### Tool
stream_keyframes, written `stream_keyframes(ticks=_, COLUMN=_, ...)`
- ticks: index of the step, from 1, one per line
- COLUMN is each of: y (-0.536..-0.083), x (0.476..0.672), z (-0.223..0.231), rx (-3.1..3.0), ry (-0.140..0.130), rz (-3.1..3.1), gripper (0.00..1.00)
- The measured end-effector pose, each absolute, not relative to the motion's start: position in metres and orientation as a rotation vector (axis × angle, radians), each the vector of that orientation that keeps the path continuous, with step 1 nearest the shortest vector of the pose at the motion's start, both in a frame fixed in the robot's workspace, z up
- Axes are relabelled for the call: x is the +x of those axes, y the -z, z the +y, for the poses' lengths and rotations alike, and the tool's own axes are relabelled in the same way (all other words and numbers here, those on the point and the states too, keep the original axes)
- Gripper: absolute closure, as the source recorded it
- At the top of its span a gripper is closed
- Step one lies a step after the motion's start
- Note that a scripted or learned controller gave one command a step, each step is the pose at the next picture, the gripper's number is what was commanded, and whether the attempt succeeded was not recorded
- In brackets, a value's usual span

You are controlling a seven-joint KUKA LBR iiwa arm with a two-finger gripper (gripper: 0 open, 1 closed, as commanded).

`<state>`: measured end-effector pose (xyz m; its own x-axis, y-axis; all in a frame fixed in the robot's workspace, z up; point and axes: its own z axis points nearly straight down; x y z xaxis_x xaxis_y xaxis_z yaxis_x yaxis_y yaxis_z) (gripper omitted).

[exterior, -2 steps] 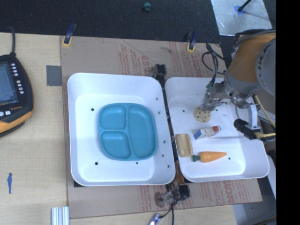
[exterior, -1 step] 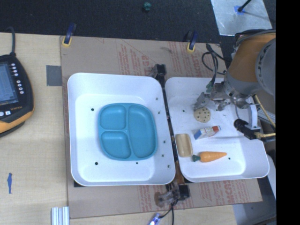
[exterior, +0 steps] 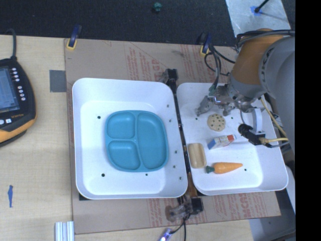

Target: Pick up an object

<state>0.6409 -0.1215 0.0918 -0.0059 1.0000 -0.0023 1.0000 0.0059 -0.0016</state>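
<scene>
The carrot lies lengthwise across the right bin, tip pointing right; whether the gripper fingers are apart, I can't tell.

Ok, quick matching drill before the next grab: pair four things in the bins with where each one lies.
Things:
1. blue divided plate
2. round cookie
3. toy carrot
4. tan bread slice

Places:
A. near edge of the right bin
B. right bin, beside the divider
C. right bin, just below the gripper
D. middle of the left bin

Pairs: 1-D, 2-C, 3-A, 4-B
</scene>
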Motion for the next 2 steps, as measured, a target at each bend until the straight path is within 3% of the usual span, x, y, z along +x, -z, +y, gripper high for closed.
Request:
stream_keyframes(ticks=1, y=-0.091, x=0.594, z=-0.128, rx=2.217, ry=0.008, rz=2.230, gripper=0.00)
stream_keyframes(ticks=2, y=-0.092, x=0.655, z=-0.147, rx=2.218, ry=0.001, rz=2.227, gripper=0.00)
